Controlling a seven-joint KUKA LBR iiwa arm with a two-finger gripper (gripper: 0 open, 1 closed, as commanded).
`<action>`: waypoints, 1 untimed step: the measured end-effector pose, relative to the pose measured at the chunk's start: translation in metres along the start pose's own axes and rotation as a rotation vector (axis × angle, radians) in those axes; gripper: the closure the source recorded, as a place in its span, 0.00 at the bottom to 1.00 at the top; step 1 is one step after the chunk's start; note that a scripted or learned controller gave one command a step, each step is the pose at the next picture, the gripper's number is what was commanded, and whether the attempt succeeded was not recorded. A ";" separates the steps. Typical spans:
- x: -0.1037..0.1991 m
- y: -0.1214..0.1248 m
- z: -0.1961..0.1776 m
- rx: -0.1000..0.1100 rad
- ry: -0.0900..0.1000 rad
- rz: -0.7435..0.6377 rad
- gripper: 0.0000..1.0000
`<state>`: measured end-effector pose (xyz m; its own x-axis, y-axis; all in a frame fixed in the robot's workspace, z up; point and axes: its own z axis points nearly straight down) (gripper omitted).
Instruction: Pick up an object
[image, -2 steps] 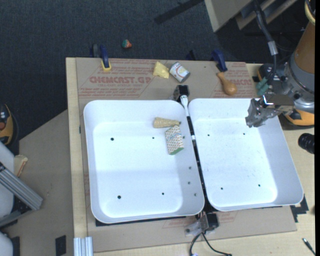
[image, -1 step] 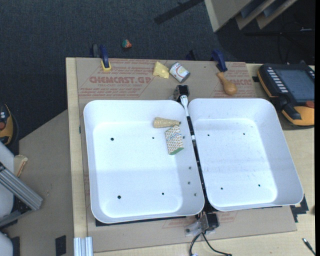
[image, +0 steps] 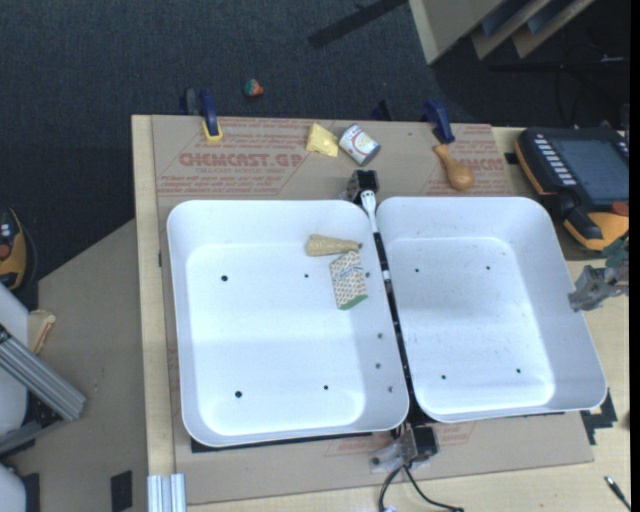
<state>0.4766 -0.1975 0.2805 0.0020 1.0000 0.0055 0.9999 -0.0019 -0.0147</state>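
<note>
Tan cone (image: 331, 245) touching speckled flat packet (image: 348, 279) in smooth left bin (image: 200, 330)

One fixed camera looks down at a slant from above the surface (image: 300, 480), far enough back to take in the left bin (image: 200, 300), the right bin (image: 560, 330) and surrounding floor (image: 80, 60).

Two shallow white plastic bins are set side by side on a brown cardboard sheet (image: 250, 160); in the left bin (image: 260, 400), near its back right corner, a tan cone-shaped piece (image: 330, 245) lies just behind a small speckled packet (image: 348, 279); the right bin (image: 480, 390) adjoins it.
</note>
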 end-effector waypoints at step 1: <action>0.078 0.061 0.079 -0.008 0.000 -0.011 1.00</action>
<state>0.5365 -0.1194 0.2013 -0.0095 0.9999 0.0057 0.9999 0.0095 -0.0071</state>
